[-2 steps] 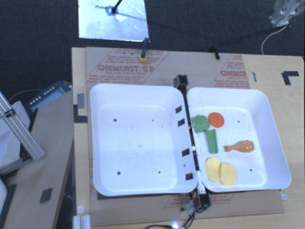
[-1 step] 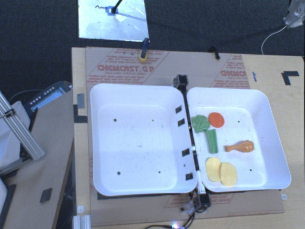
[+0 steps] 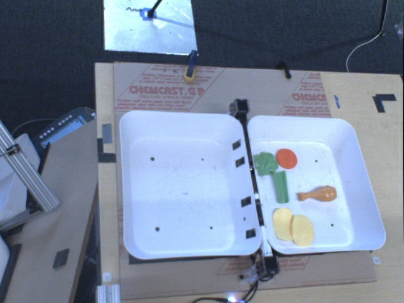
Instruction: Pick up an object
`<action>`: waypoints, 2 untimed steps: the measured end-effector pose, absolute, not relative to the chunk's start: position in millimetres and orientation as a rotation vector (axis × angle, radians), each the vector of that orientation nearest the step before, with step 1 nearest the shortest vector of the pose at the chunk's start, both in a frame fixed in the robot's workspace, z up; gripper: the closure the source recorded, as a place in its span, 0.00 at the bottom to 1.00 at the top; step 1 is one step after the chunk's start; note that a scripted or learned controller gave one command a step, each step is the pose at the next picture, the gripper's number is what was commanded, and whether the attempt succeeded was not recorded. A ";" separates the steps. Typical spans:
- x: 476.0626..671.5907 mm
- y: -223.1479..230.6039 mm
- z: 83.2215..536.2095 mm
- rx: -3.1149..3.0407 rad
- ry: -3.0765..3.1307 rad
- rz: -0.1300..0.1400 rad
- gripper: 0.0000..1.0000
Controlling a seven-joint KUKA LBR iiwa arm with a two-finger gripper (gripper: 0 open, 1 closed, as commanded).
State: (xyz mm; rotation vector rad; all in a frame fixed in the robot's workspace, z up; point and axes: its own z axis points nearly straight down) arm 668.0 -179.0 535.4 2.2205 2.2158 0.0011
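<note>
Brown desk (image 3: 158, 87) board reads "CHEMCAST GP" in red, upper centre. Right bin (image 3: 363, 169) holds broccoli (image 3: 270, 172) pointing up-frame and drumstick (image 3: 319, 194) lying left-right.

Of the rig's own hardware, the camera view shows the bench (image 3: 252, 84), a pale brown board printed with red CHEMCAST lettering (image 3: 167, 89), and the two white bins, left bin (image 3: 183, 113) and right bin (image 3: 297, 120), joined along their shared seam by a row of small black clips (image 3: 240, 162). At the near end of that seam sits a black connector with thin wires (image 3: 262, 271), and a yellow and blue clamp (image 3: 190, 68) grips the board's far edge. A grey handheld control unit (image 3: 63, 126) with a bluish screen lies at the left beside a ribbed aluminium bar (image 3: 25, 175), and a thin pale cable (image 3: 372, 40) curves across the dark floor.
</note>
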 end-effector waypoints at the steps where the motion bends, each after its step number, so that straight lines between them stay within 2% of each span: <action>1: 668.1 -208.1 535.5 2.219 2.217 0.001 1.00; 2: 668.7 -205.5 535.5 2.214 2.224 0.002 1.00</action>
